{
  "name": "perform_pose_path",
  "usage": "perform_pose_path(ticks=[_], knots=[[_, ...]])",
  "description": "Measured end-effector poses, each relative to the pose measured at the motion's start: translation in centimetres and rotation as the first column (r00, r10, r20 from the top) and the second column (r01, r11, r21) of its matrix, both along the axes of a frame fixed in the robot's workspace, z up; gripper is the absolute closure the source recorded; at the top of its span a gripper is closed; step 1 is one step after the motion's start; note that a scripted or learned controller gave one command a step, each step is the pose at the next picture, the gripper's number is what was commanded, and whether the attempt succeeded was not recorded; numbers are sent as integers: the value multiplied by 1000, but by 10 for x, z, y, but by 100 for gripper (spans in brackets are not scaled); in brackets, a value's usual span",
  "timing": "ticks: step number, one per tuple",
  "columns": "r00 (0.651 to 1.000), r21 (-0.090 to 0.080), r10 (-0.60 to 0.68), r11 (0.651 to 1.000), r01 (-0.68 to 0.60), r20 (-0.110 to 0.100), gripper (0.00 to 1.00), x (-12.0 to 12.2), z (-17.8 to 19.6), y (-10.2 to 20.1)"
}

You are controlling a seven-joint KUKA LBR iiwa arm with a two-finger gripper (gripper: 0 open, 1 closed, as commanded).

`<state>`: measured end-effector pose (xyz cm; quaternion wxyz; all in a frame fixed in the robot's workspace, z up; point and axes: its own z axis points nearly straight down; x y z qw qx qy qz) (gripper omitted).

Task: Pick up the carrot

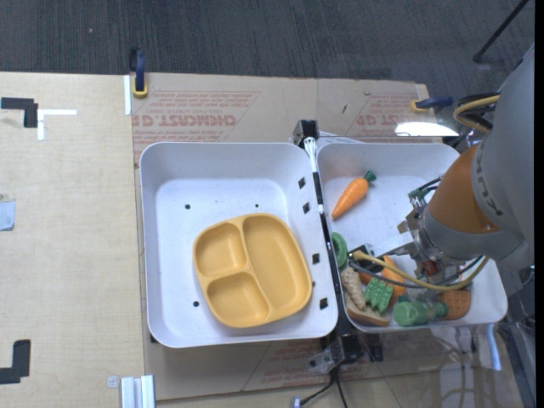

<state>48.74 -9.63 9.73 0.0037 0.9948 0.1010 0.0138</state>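
The carrot (351,195) lies tilted in the upper left part of the right bin (387,161), green top toward the upper right, apart from the heap of toy food (393,300) along that bin's near edge. The gripper (422,266) sits low over that heap, well clear of the carrot; whether its fingers are apart or together cannot be told. The left bin (166,228) holds 1 yellow divided plate (252,269) with 3 compartments, and both bins rest on the desk (64,253).

We see two bins side by side: the left bin (161,228) holds a divided plate (252,269); in the right bin (399,164) a carrot (351,195) lies behind a pile of toy food (393,300), under the arm (476,202).
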Motion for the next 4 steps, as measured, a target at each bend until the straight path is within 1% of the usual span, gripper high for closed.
perform_pose_path(ticks=[1,2,3,4], knots=[[1000,7,-2,1000,2,-12,100,-2,7,-1],[1000,7,-3,1000,3,-12,0,-2,7,-1],[999,6,5,1000,-5,-34,0,79,94,37],[996,7,78,997,-78,-35,0,17,21,3]])
